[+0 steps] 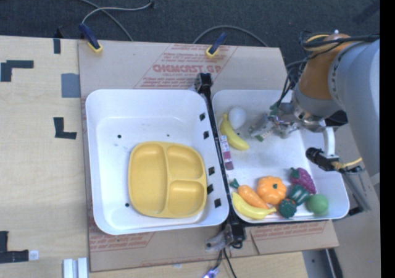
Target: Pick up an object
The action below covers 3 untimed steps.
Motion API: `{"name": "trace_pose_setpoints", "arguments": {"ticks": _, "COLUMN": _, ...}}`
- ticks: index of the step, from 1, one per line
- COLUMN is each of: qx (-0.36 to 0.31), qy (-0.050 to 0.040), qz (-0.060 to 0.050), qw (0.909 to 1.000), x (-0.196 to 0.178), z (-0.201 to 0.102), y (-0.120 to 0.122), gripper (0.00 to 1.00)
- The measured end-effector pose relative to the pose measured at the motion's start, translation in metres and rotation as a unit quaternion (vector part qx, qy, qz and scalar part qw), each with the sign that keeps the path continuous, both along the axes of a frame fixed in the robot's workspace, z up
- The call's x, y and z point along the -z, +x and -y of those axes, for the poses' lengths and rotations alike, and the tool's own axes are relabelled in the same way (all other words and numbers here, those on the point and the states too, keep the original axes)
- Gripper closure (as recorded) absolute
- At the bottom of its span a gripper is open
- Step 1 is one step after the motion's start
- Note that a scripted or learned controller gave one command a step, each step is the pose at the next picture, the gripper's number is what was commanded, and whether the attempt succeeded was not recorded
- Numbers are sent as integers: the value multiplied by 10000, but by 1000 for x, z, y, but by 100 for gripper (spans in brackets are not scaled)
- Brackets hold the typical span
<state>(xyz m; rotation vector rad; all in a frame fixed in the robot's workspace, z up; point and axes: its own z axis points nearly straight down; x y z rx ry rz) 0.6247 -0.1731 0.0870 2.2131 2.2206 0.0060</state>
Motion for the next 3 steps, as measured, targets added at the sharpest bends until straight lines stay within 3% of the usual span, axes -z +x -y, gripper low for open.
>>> {"name": "trace_pose_setpoints", "arguments": {"ticks": 1, "qx": 6, "qy": 0, "qz": -18, "qw": 10000, "x": 1, "z": -24, "y": 23, "gripper": 0}}
{"name": "trace_pose_setpoints", "arguments": {"ticks": 2, "qx": 1, "qy": -12, "qz": -24, "qw": 10000, "x": -9, "z": -23, "y": 23, "gripper": 100}}
{"name": "trace_pose_setpoints", "arguments": {"ticks": 3, "qx": 6, "qy": 12, "qz": -34, "qw": 10000, "x": -98, "z": -94, "y": 5, "gripper": 100}}
